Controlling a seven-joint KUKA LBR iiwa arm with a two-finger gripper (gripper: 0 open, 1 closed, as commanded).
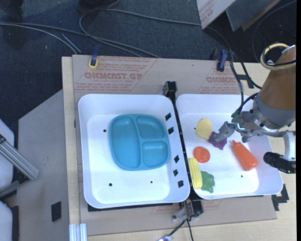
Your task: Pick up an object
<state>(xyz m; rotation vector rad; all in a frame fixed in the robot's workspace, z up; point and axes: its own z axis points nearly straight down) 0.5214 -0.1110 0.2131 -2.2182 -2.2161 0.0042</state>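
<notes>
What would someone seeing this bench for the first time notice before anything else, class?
The big blue divided plate stands out, lying alone in the left bin. Next comes the bright toy food scattered in the right bin: a yellow lemon, a purple piece, an orange carrot, a red tomato slice and a corn cob. The gripper reaches in from the right, just above the purple piece and carrot.

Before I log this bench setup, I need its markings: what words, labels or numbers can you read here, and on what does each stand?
"CHEMCAST GP", red print on the brown board under the bins, above the left bin.
The same red print repeats above the right bin, near; too blurred to read for sure.
Red print on the cardboard box at the top edge: too small to read.
</notes>
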